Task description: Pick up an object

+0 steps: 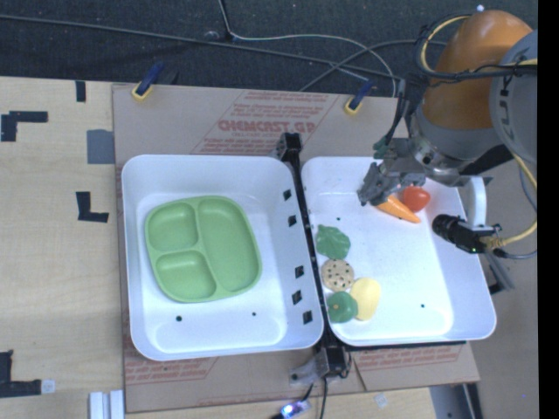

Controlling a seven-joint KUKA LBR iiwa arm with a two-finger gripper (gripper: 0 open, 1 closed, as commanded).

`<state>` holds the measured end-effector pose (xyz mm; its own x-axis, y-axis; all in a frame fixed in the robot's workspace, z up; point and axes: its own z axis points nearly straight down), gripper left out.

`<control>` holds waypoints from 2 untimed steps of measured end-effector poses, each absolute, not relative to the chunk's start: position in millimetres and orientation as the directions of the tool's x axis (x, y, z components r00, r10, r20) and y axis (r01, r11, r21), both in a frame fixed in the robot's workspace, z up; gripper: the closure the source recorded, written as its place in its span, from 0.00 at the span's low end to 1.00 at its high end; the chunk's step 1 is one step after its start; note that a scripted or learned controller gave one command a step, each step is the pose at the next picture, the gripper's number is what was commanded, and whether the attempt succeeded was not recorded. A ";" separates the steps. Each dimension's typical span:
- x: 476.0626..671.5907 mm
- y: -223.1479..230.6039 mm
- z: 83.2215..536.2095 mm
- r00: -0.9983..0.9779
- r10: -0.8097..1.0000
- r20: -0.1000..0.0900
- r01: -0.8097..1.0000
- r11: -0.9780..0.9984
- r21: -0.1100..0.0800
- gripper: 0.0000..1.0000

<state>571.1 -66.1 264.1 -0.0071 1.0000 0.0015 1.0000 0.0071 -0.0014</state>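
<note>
In the right bin (437,269) an orange carrot (398,209) lies next to a red tomato (417,198) near the far right. My gripper (376,190) hangs low over the bin, just left of the carrot's tip and very close to it. I cannot tell if it touches the carrot. Along the bin's left side lie a green leafy piece (332,240), a speckled cookie (337,274), a yellow lemon-like piece (367,297) and a small green piece (341,306).
The left bin (140,190) holds a green divided plate (202,248). A black divider (300,225) runs between the bins. The grey arm with its orange band (476,59) rises over the right bin's far right corner. Cables cross the dark floor behind the bench.
</note>
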 end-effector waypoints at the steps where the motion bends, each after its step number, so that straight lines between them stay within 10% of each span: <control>1: 583.1 -11.5 258.9 -0.007 1.000 0.001 1.000 0.007 -0.002 1.00; 2: 577.3 34.8 243.1 -0.005 1.000 0.001 1.000 0.005 -0.004 1.00</control>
<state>577.3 34.8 243.1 -0.0053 1.0000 0.0006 1.0000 0.0053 -0.0037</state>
